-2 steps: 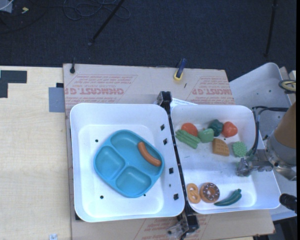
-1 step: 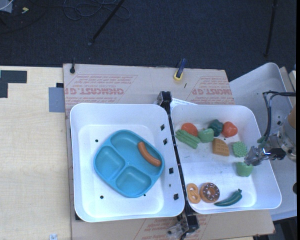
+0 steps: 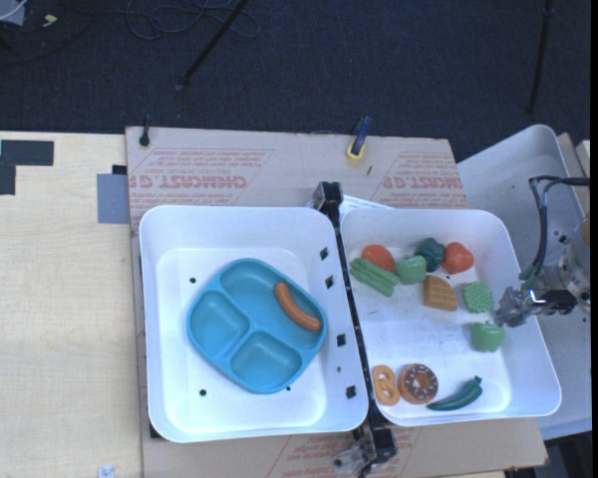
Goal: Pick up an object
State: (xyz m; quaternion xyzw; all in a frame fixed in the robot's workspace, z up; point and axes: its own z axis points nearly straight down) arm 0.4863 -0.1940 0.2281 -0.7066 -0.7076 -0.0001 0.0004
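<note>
Front edge, right bin [image 3: 538, 406]: dark green pepper [image 3: 456, 394] lying curved; beside it a chocolate donut [image 3: 418, 382] and an orange pretzel [image 3: 384, 384], the two touching.
Right side, mid-bin: gripper [image 3: 506, 313] low at the bin's right wall, directly above a small green piece [image 3: 486, 337]. Contact unclear at this angle; cannot tell if the claw is released or clenched.
Likely target: that green piece, judged by position. Looks like a light, rigid plastic toy, smooth and rounded, so it may squirt out of a pinch. Best taken across its widest middle, straight down.
Middle of right bin: waffle-like orange block [image 3: 440, 293], pale green ridged piece [image 3: 476, 297] just beside it.
Far row: green ridged vegetable [image 3: 374, 277], orange-red round fruit [image 3: 378, 256], light green chunk [image 3: 412, 268], dark teal piece [image 3: 430, 252], red tomato shape [image 3: 457, 257], all crowded together.
Left bin [image 3: 164, 366]: blue divided plate [image 3: 241, 339], a sausage [image 3: 297, 307] in its far right compartment.
Risk: bin wall close to the fingers' right side.
</note>
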